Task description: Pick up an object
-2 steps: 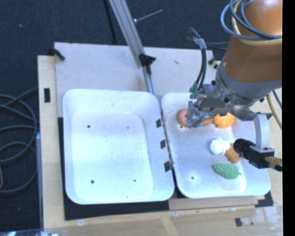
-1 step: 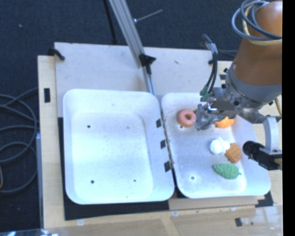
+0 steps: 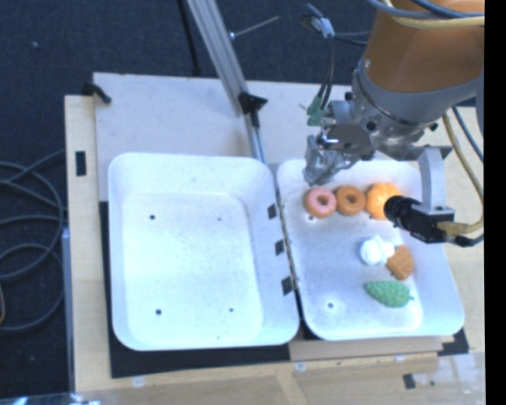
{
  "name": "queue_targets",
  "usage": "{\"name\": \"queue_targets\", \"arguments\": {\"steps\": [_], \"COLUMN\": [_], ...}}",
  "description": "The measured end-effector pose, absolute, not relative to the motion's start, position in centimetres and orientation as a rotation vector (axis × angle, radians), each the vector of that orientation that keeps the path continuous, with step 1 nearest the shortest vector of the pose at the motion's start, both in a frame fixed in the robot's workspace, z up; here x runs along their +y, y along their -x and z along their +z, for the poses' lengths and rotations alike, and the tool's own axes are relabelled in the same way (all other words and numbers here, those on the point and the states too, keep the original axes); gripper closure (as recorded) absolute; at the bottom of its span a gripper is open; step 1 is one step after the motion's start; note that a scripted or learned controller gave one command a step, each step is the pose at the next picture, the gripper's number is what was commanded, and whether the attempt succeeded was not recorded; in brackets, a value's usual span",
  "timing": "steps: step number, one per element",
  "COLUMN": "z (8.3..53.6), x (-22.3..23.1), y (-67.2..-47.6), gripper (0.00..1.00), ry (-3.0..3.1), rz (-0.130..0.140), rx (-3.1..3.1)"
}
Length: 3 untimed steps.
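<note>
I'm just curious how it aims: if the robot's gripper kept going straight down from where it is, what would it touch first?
Probably the pink doughnut: the gripper hangs just above its upper edge in the right bin. From this slanted view it could instead land on the bin floor beside it.

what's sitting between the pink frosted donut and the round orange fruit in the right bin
In the camera view, a brown ring donut lies between the pink frosted donut and the round orange fruit, all three in a row near the right bin's far edge.
</note>
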<state>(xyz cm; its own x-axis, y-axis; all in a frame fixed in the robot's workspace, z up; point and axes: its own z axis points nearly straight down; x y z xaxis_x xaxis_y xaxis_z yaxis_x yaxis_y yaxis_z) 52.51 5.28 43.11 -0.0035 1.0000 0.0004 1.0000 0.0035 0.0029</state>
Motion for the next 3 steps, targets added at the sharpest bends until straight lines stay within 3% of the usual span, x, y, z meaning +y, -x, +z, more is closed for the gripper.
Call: {"name": "queue_targets", "arguments": {"steps": [1, 2, 3], "z": [48.5, 49.8, 50.1], "x": [5.6, 2.0, -4.9], "y": [-51.5, -53.8, -56.4], "gripper": [1.00, 1.00, 1.00], "ry": [-2.219, -2.224, -2.226], "rz": [0.007, 0.001, -0.002], "rx": [2.220, 2.218, 2.216]}}
